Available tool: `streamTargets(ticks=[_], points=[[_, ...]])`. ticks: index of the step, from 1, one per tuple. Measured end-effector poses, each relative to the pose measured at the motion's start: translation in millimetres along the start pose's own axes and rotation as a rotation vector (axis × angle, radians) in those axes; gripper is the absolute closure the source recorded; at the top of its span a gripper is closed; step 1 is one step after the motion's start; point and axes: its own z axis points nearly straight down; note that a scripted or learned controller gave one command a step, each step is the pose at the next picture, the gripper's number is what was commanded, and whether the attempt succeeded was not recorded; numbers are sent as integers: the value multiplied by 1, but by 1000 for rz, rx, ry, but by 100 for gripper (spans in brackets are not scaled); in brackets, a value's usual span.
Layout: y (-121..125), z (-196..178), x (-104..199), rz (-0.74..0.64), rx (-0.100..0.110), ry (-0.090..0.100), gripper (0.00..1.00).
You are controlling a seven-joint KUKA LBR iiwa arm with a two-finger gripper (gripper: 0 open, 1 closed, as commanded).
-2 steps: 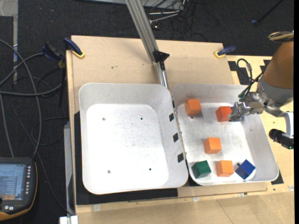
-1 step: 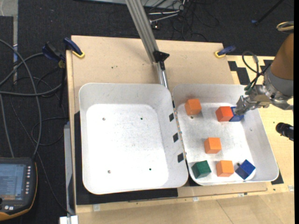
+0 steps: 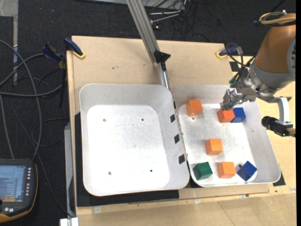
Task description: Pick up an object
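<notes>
The gripper (image 3: 230,102) hangs right over the red cube (image 3: 225,116); I cannot tell how it is set. For a clean grab, come down centred on that cube, since the blue cube (image 3: 238,114) touches its right side and may get caught. Left of it lies an orange cube (image 3: 194,108), well apart

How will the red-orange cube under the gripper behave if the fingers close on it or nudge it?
The red-orange cube looks like a rigid, flat-faced block, so it should probably slide, not roll. It sits against the blue cube, so a push would likely shift both. It looks small, perhaps light, and may twist under the gripper if caught off-centre.
</notes>
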Motion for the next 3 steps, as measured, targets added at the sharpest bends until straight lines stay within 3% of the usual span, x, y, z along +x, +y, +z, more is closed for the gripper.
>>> streamTargets(ticks=[3], points=[[42,-21,150,0,1,1,100]])
